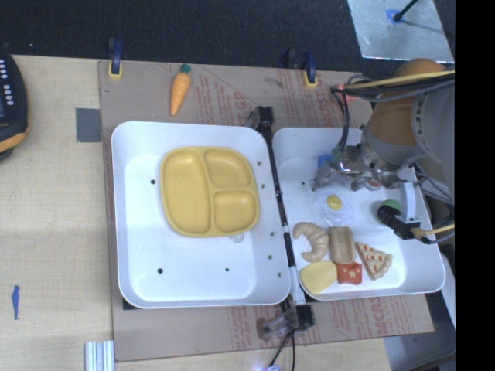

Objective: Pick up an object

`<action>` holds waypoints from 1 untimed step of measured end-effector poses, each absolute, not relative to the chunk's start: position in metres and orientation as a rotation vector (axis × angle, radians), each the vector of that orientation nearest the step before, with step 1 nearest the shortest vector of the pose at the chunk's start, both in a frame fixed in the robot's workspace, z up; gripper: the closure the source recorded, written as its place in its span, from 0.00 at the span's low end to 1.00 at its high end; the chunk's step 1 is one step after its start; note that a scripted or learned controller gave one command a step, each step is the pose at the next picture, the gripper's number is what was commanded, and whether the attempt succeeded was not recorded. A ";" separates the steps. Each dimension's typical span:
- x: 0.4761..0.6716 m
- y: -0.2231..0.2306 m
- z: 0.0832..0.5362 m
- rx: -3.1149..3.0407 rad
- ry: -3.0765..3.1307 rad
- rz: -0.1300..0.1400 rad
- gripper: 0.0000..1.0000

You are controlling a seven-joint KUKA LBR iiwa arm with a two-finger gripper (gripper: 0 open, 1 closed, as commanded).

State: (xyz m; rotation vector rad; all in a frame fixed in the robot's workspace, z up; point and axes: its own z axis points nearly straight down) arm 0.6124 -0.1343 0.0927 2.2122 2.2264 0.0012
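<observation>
1. Right now my likeliest target is the fried egg (334, 203), a small flat toy with a white rim and a yellow yolk, lying on the floor of the right bin (298, 149), just under my claw (340, 175) and a little toward the front.
2. I judge it light and stiff, probably smooth plastic, so it should slip if I pinch only the thin rim. Being so flat, it gives little to close on; I would come straight down and take it across its width, at the edges either side of the yolk.
3. Easier grips sit nearer the front wall: the croissant (313, 240), the bread roll (341, 243), the pizza slice (374, 260), the red piece (350, 273) and the pale yellow wedge (317, 277). They are chunkier but lie packed and touching, so a finger could nudge a neighbour.
4. My claw hangs over the back half of the right bin, above the egg. From this slant I cannot tell how its metal parts are set, and I see nothing held in it.
5. The left bin (128, 207) holds a yellow divided plate (209, 190), and a toy carrot (179, 91) lies on the bench behind it, well apart from me.
</observation>
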 end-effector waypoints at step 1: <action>0.532 -0.122 0.091 2.225 2.232 -0.010 0.00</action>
